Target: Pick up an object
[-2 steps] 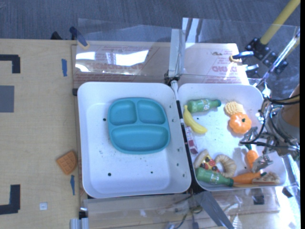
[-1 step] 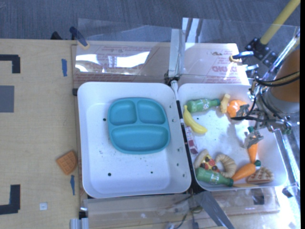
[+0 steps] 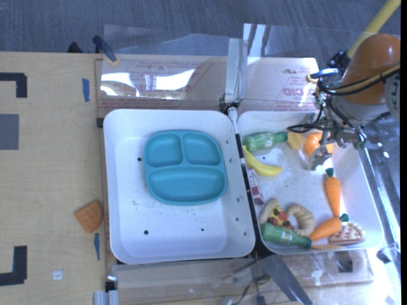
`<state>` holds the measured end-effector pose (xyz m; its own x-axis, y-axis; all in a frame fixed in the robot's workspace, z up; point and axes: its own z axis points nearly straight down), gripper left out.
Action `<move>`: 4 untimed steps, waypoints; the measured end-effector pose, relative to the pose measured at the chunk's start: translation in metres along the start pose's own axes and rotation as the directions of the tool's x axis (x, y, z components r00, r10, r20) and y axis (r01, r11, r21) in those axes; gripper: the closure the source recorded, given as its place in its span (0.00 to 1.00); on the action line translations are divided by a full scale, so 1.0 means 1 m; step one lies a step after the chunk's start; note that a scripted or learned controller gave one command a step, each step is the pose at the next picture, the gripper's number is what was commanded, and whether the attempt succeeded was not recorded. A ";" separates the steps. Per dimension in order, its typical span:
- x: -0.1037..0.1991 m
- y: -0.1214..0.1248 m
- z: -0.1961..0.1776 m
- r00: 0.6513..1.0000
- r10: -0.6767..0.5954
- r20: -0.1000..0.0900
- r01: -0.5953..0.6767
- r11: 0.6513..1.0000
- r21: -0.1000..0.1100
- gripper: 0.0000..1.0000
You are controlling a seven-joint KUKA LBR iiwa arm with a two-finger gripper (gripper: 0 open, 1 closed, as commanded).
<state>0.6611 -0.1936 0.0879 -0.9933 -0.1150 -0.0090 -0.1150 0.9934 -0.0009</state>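
Wooden board (image 3: 51, 170) at the far left, with a small brown waffle toy (image 3: 89, 216) lying on it, just outside the bins. Saw blue tape (image 3: 86, 89) stuck on that board too.

Next, looked into the left white bin (image 3: 121, 234). Found just one blue plate (image 3: 184, 167) with three parts, lying flat near the middle.

Then looked into the right white bin (image 3: 372, 196), full of toy food. Found a green bottle (image 3: 264, 140) near the top left and a yellow banana (image 3: 261, 165) just below it. Spotted an orange fruit (image 3: 311, 143) at the top, with the gripper (image 3: 318, 157) right at it. Could not tell whether open or closed, or gripping anything. Saw a carrot (image 3: 333, 194) standing up and down on the right. Along the bottom, found a pizza piece (image 3: 276, 216), a bagel (image 3: 304, 216), a second green bottle (image 3: 285, 236), a second carrot (image 3: 325, 229) and a cake slice (image 3: 348, 234), all close together.

Saw clear plastic sheets (image 3: 165, 62) behind both bins, and grey carpet (image 3: 191, 5) beyond.
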 end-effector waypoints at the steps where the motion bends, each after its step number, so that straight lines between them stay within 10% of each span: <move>1: -0.004 -0.001 -0.016 1.000 0.000 0.015 0.000 1.000 0.006 1.00; 2: -0.004 -0.001 -0.015 1.000 0.000 0.014 0.000 1.000 0.005 0.00; 3: 0.003 -0.015 0.000 1.000 -0.003 0.001 0.003 1.000 0.003 0.00; 4: -0.001 -0.014 -0.015 1.000 -0.006 0.016 0.006 1.000 0.006 1.00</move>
<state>0.6640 -0.2068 0.1032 -0.9923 -0.1212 -0.0246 -0.1211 0.9926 -0.0074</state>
